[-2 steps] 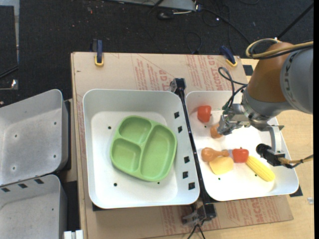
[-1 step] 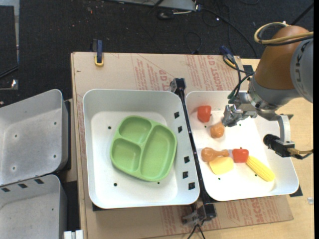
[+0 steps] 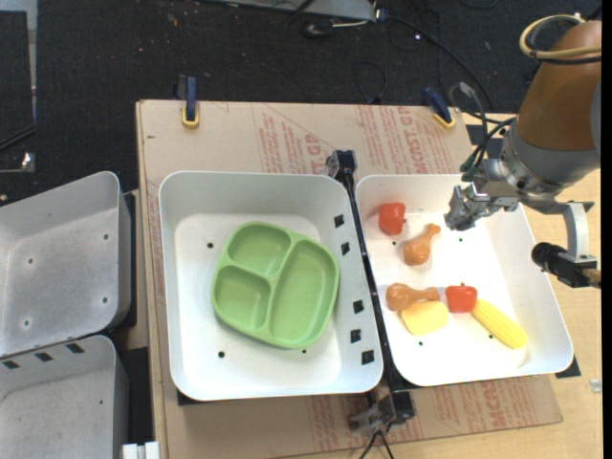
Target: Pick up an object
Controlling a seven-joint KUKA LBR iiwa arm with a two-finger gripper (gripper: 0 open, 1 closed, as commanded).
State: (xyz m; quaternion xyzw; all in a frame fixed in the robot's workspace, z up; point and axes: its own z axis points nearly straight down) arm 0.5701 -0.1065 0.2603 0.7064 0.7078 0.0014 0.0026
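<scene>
Approach step, nothing grasped yet. The gripper (image 3: 462,210) hangs over the upper part of the right bin (image 3: 550,299), near its far wall, with no item between its fingers; how wide they stand I cannot tell from this angle, as the tip is dark and small. Nearest candidate is the upper drumstick (image 3: 420,246), lying just beside and below the gripper, with the red pepper (image 3: 391,218) a little further to its left. My reading: the next move calls for a short shift toward the drumstick, alignment across its narrow shaft instead of the fat end, then a straight descent to the bin floor before closing. Risk: the piece is rounded and may skid aside. Count, right bin: two drumsticks (the second (image 3: 411,296) lower down), two red pieces (the pepper above and a tomato-like one (image 3: 461,297) below), one yellow cheese wedge (image 3: 424,318) touching the lower drumstick, one corn cob (image 3: 499,324) just beside the lower red piece. Six items in all. Left bin (image 3: 191,208): one green divided plate (image 3: 275,284) with three compartments, lying tilted on the floor. Both bins sit on the bench (image 3: 249,132).
</scene>
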